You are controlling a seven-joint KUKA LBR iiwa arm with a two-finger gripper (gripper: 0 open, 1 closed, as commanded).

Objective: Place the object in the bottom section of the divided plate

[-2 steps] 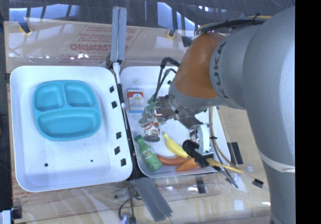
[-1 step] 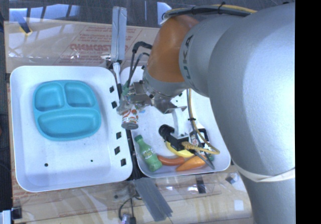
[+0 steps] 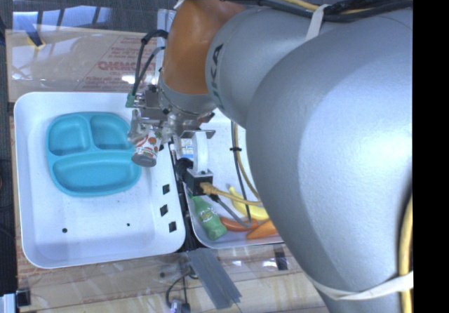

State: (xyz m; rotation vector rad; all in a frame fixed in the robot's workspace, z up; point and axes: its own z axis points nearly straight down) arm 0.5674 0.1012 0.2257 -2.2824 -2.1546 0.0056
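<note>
A blue divided plate [image 3: 90,152] lies in the left white bin [image 3: 84,234], with two small sections at the top and one wide section at the bottom. My gripper [image 3: 146,142] hangs at the plate's right edge, shut on a small can with a white, orange and grey label [image 3: 145,152]. The can is tilted, its grey end pointing down beside the right end of the wide bottom section. The arm's orange band [image 3: 189,45] and grey body fill the right side of the view.
The right bin [image 3: 200,231] holds a green bottle-like item [image 3: 208,217], a yellow banana shape [image 3: 245,205] and an orange item [image 3: 261,229], partly hidden under the arm. Black marks dot the left bin's right wall [image 3: 168,199].
</note>
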